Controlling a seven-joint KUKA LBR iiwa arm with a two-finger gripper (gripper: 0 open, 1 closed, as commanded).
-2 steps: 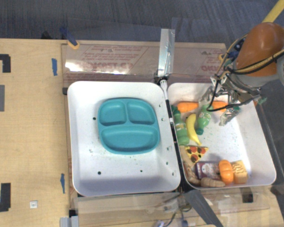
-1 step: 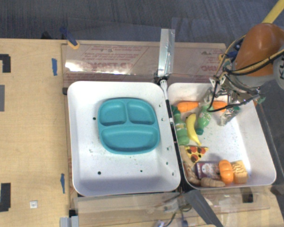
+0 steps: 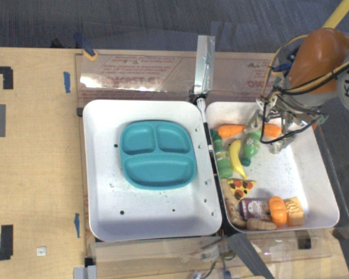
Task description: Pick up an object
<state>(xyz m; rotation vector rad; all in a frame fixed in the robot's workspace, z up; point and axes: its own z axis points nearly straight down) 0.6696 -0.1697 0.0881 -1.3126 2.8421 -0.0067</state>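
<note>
My gripper hangs over the back part of the right bin, under the orange wrist band. A small orange item shows right at the gripper's tip, partly hidden by it; whether it is held or lying on the bin floor is unclear. Just left of it are a green bottle-shaped toy, an orange carrot and a yellow banana. Near the bin's front lie a pizza slice, a dark packet, an orange fruit and a tan bread piece.
The left bin holds a teal divided plate. A green item lies along the wall between the bins. A metal bracket stands behind the bins. The right bin's floor is bare on its right side.
</note>
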